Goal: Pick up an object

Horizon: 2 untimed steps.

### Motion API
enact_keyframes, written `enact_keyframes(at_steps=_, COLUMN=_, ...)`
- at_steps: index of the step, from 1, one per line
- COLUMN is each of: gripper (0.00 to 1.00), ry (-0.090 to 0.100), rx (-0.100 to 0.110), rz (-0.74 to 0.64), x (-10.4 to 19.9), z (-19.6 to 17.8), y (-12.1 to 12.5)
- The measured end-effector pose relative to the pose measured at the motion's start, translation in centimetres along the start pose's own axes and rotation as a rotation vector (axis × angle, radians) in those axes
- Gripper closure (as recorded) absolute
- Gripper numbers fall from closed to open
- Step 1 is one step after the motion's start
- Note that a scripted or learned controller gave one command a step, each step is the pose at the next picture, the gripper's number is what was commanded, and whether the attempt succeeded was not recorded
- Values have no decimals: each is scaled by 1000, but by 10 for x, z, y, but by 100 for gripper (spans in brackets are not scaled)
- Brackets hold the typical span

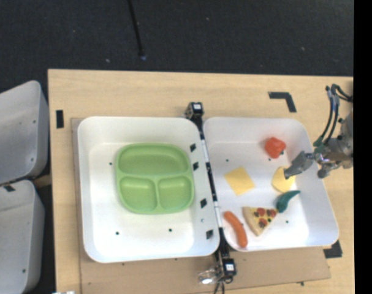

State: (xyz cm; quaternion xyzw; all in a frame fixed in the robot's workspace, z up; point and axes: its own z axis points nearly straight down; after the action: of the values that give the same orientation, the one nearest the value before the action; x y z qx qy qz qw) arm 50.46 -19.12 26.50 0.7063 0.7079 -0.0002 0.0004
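The right bin [308, 225] holds several toy foods: a red tomato-like piece [274, 146], a flat yellow cheese square [239, 180], a yellow chunk [281, 180], a teal-green curved piece [287, 199], a pizza slice [260, 218] and an orange-red sausage [235, 228]. My gripper [309, 167] hangs over the bin's right side, just right of the yellow chunk. Its fingers [298, 163] are spread open with nothing between them. One fingertip sits close to the chunk's upper right edge.
The left bin [100, 237] carries a green three-section plate [154, 177]. A black-clipped divider [204, 176] runs between the bins. Cables [333, 112] trail above the wrist at the right. White chairs [14, 133] stand left of the bench.
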Motion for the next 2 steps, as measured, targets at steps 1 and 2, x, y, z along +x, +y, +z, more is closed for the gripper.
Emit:
enact_keyframes(at_steps=1, gripper=0, ry=0, rx=4, rz=2, x=-1, z=63, y=0)
enact_keyframes(at_steps=2, gripper=0, ry=1, rx=4, rz=2, x=6, z=111, y=-4)
